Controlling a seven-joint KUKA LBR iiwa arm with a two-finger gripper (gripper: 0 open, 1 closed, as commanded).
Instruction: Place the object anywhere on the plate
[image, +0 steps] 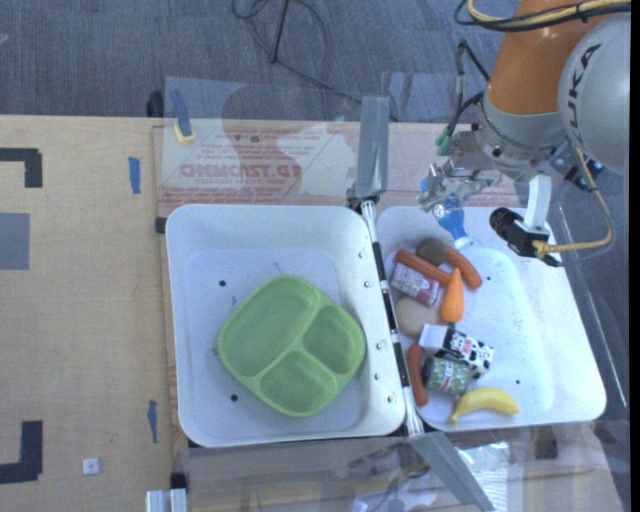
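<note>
Camera view: tool (452, 203) above right bin (560, 330), something blue at tip.

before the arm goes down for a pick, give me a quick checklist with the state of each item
1. Green three-compartment plastic plate lies flat in the left white bin: ok.
2. Plate compartments free for a drop: ok.
3. Objects within reach in the right white bin, such as the yellow banana and orange carrot: ok.
4. Gripper above the right bin's far edge: ok.
5. Something between its fingers: cannot tell.
</note>
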